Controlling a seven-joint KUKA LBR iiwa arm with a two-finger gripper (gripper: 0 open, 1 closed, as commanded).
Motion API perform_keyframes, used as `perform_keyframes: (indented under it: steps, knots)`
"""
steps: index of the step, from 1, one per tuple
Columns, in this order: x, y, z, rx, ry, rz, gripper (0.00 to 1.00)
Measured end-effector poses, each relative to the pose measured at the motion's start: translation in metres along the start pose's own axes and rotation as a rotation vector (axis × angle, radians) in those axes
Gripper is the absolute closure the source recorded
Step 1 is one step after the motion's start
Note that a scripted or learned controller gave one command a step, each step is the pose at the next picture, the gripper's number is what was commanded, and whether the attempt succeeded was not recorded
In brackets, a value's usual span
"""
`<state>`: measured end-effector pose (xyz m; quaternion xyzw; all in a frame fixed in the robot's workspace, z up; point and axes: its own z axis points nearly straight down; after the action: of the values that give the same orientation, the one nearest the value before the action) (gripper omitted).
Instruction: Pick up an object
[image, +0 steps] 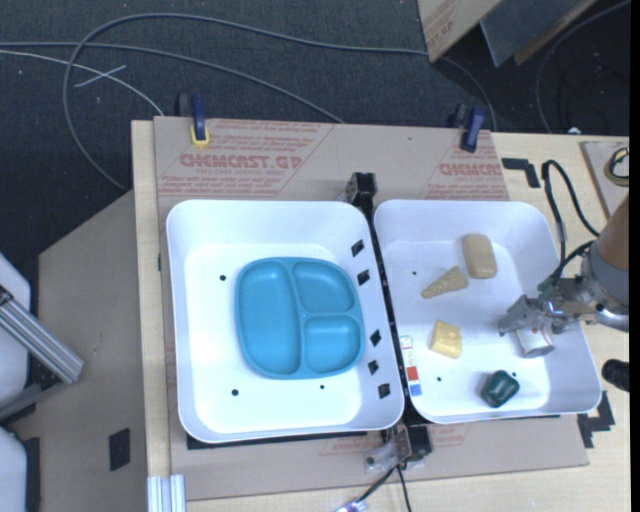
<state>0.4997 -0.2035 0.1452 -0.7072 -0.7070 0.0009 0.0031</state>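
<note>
Arm: comes in from the right edge, grey wrist over the right bin's (560, 395) right side.
Gripper (527, 330): low over the right bin, right of centre, metal end pointing left and down. Nothing visible between the fingers. Fingers too small and blurred here, so I can't tell whether they are apart or together.
Green object (500, 388): dark green, rounded, near the front edge of the right bin. Nearest item to the gripper, just below it in the view and slightly left. Looks apart from the gripper, not touching.
Yellow block (446, 339): pale yellow chunk, left of the gripper at about the same height in the view, clear gap between them.
Wedge (444, 283): tan, pointed, lying tilted, up and left of the gripper, near the bin's middle.
Tan lump (480, 255): rounded, beige, toward the back of the right bin, just beside the wedge's upper right end.
Left bin (190, 300): holds a blue divided plate (299, 316), three compartments, roughly centred. Well apart from the gripper.
Bench: cardboard sheet (250, 150) under both bins, blue clamps (200, 125) at the back edge.
</note>
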Motion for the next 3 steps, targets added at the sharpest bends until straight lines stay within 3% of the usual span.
perform_keyframes:
  steps: [1,2,3]
  knots:
    - [0.001,-0.004,0.063,0.001,0.001,0.0,0.0]
    - [0.0,-0.002,0.049,-0.006,-0.002,0.0,1.0]
    - [-0.002,-0.007,-0.013,-0.011,-0.005,-0.001,1.0]
